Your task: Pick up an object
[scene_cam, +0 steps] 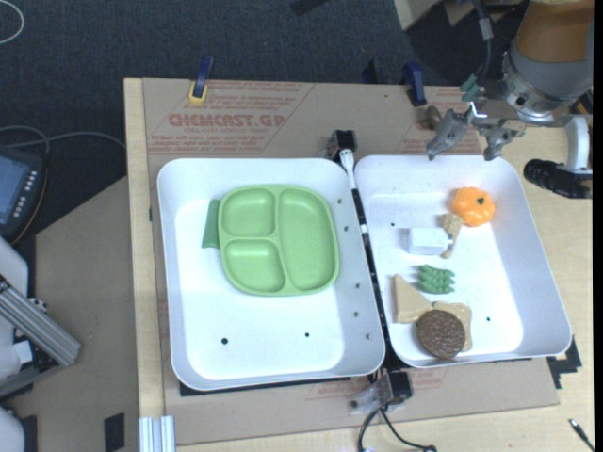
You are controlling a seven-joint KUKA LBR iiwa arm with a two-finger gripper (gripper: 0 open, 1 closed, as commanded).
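Nearest in the right bin (542, 281): a brown disc (441, 333), then green bits (435, 279), perhaps beans. Farther, a white block (426, 241); farthest, an orange pumpkin (472, 206). Above the far rim, gripper (468, 141) spread, holding nothing. Best to centre over the pumpkin before lowering, clear of the neighbouring piece.

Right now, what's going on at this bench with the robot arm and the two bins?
The gripper hangs open over the back edge of the right bin, holding nothing. Below it in that bin lie an orange toy pumpkin, a white block, a small green piece, a tan wedge and a brown round patty. The left bin holds a green divided plate. Nothing has been picked up yet.
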